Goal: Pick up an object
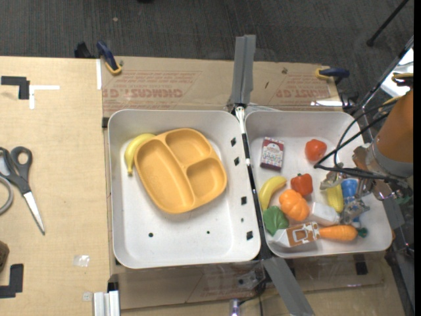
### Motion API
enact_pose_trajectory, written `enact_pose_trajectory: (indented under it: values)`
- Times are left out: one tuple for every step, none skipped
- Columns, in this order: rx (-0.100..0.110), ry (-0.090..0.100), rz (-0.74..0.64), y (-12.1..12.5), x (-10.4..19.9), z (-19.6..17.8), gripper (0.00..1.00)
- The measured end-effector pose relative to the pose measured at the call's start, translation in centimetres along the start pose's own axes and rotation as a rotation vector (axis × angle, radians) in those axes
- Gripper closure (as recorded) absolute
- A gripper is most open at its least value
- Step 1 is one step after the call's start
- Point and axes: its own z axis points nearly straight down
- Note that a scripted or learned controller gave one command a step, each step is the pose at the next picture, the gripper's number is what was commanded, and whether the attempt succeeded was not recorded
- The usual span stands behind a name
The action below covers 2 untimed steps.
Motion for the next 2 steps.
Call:
enact_pose_trajectory:
  values:
    - [-0.001,0.001,-0.084,9.7,-0.1,0.1,0.0]
    - [0.001,0.0,0.075,11.2,-6.6,0.1,0.0]
